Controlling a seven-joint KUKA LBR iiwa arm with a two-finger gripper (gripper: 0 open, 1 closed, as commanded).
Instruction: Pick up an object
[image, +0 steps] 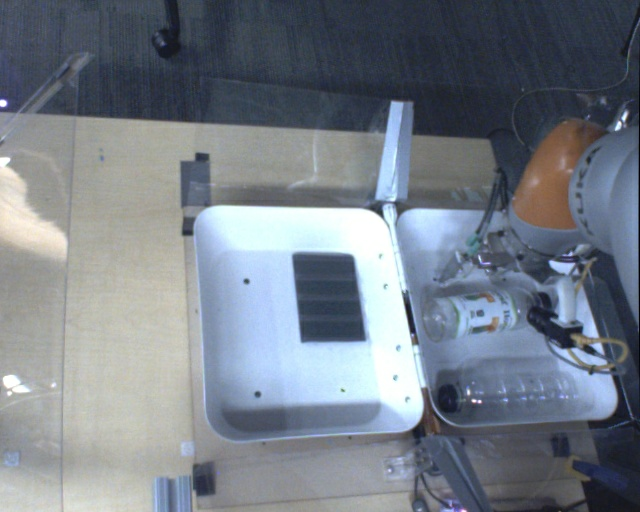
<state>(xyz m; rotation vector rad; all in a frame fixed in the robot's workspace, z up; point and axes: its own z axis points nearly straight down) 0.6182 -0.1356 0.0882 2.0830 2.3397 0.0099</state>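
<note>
in the right bin (600, 405) two bottles lie on their sides. the small clear bottle (472, 314) has a white label with dark print and rests about in the middle of the bin, with its cap end pointing to the left bin. the larger clear bottle (515, 393) has a black cap and lies along the near wall of the same bin, also with the cap to the left. the two bottles are near each other but do not touch.

the gripper (478, 257) is low over the far part of the right bin, just beyond the small clear bottle. the metal parts at its tip look thin and spread, but whether it is open or closed i cannot tell, and no object is seen between them. behind it the arm (590, 190) comes in from the right, grey with the orange band, and some cables (575, 335) hang beside it over the right side of the bin.

the left bin (225, 300) holds a dark flat rectangular block (327, 297) with ridges, lying near its centre. both bins sit side by side, touching, on the light wooden bench (110, 330).
</note>
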